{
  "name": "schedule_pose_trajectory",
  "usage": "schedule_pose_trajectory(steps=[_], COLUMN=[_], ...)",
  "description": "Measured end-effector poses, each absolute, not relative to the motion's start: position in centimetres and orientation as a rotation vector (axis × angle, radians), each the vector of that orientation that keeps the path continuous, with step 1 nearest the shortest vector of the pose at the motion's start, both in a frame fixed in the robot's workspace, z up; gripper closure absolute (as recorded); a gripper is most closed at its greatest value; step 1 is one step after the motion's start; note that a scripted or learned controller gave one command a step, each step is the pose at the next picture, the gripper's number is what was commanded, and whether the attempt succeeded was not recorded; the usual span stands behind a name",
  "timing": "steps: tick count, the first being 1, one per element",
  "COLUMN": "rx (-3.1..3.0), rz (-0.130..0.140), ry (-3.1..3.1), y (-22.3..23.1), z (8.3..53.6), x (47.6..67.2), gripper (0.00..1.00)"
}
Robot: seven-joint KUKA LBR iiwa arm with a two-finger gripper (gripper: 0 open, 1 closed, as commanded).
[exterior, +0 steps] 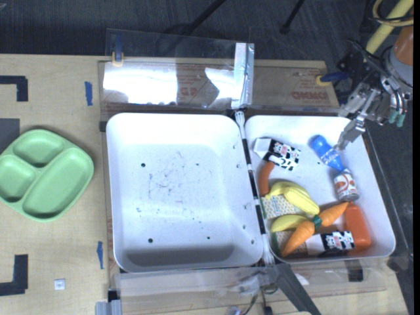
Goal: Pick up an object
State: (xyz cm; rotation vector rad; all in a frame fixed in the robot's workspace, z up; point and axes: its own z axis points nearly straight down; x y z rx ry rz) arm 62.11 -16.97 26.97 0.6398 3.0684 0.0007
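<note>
gripper over the right bin's far corner — fingertip just by the blue bottle (open or closed: can't tell), nothing visibly held.

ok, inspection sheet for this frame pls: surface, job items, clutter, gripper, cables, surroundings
Surface: wooden bench bearing two white bins side by side, left bin and right bin.
Job's things: all in the right bin: blue bottle, small can, cow-print carton, bananas, carrot, orange bottle.
Clutter: green divided plate left of the bins.
Gripper: gripper above the right bin's far corner, beside the blue bottle; open or shut unclear.
Cables: yellow hose and wiring by the arm at top right.
Surroundings: clear panel behind the left bin; dark floor with stand legs.
</note>
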Motion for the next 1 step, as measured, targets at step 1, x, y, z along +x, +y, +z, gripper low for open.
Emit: schedule_pose_trajectory(steps=[1], rx=[0.652], rz=[0.0], ry=[3.067], y=[-19.05], z=[19.13], x=[64.19], gripper=[0.0])
